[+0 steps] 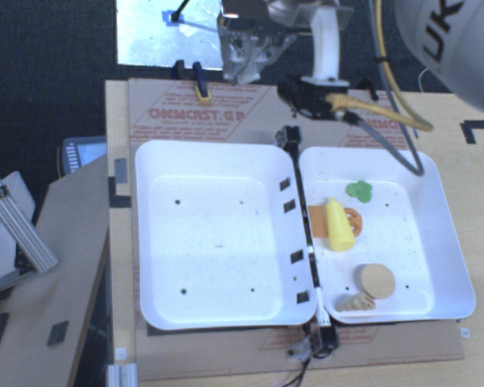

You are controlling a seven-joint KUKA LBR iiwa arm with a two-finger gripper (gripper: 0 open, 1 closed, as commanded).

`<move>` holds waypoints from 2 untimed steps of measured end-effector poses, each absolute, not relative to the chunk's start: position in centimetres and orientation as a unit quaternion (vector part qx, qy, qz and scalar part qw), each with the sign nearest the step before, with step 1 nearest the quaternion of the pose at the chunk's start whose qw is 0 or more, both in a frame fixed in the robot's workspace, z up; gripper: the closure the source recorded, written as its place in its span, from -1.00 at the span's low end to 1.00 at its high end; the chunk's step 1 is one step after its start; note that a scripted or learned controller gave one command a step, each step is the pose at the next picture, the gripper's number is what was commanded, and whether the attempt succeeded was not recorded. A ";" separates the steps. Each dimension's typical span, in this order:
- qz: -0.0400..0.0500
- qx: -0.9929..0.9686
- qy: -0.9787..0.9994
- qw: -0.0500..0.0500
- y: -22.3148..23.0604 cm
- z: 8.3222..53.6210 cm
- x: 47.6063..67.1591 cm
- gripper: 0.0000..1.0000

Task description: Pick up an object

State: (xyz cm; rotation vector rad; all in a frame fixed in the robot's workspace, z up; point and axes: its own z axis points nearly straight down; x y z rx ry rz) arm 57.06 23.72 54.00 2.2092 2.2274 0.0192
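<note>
We judge the main risk to be a failed or double grasp: the yellow plastic bottle-shaped piece (340,225) lies touching the flat orange piece (348,218) in the right white bin (436,208), so a descent may catch both or nudge either aside. The gripper (244,61) hangs beyond the bins' far edge, well apart from these objects; whether it holds anything, we cannot tell. Nearby lie a green leafy piece (359,189) and a round tan disc (377,280).
</note>
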 end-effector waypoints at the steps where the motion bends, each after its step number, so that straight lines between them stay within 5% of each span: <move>1: 0.001 0.706 0.708 0.000 23.4 53.5 57.0 -1.00; 2: 0.003 0.705 0.709 0.001 23.5 54.7 57.0 1.00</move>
